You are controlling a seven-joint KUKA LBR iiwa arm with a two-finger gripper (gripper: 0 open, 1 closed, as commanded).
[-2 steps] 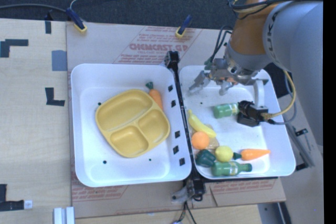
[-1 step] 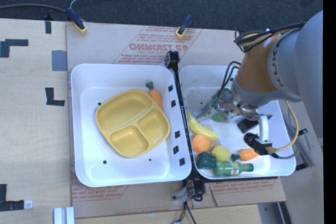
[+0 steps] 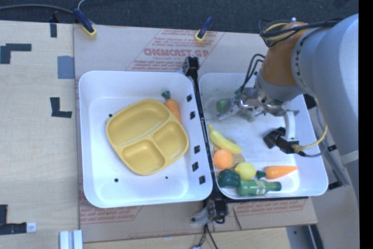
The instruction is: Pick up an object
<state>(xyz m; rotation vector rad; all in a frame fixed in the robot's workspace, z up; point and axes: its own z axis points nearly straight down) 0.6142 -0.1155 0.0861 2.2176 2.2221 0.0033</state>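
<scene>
My gripper is low in the right bin, near its far left part. A small green object lies just left of the gripper tip; I cannot tell whether it touches it. Nearer the front of this bin lie a yellow banana, an orange, a lemon, a dark green vegetable, a green bottle-shaped item and a carrot.
The left bin holds a yellow divided plate with a second carrot at its far edge. A black divider runs between the bins. The grey arm covers the right bin's far right side.
</scene>
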